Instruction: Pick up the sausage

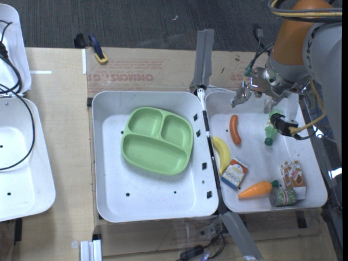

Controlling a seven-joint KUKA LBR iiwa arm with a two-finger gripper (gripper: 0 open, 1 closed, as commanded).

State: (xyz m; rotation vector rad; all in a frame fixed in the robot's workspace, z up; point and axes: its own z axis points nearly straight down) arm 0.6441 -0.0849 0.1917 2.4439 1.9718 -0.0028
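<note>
The sausage (235, 129) is a short orange-red link lying on the floor of the right bin (312, 162), near its back left corner. My gripper (253, 102) hovers over the back of that bin, just behind and to the right of the sausage. Its two fingers are spread apart, so it is open, and nothing is between them. The sausage lies apart from the fingers.
The right bin also holds a banana (220, 152), a small carton (234, 174), a carrot (254, 190), a green bottle (269, 134), a snack box (292, 174) and a can (283, 197). A green divided plate (157, 140) sits in the left bin (109, 189).
</note>
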